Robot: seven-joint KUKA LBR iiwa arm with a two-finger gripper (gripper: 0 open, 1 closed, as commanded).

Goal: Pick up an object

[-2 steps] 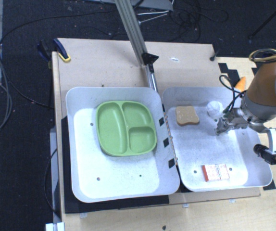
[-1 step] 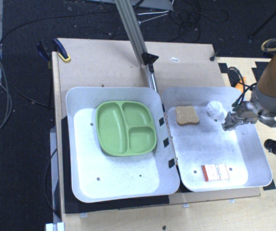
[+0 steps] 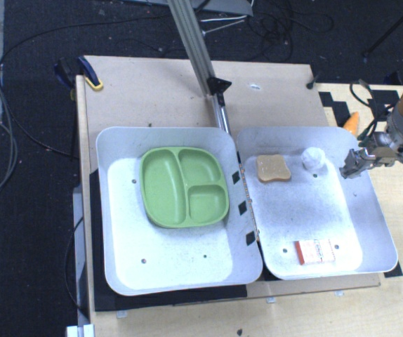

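In the right bin (image 3: 370, 209) lie a tan slice of toast (image 3: 273, 168) near the far left corner, a small white round piece (image 3: 314, 159) beside it, and a red and white packet (image 3: 315, 250) near the front edge. A green divided plate (image 3: 185, 186) rests in the left bin (image 3: 117, 258). My gripper (image 3: 356, 162) hangs over the right bin's far right rim, to the right of the white piece, with nothing seen between its fingers.
A slanted metal pole (image 3: 194, 41) crosses the wooden bench behind the bins and ends where they meet. An orange piece (image 3: 351, 122) lies on the bench behind the arm. Black clips (image 3: 243, 206) line the seam between the bins.
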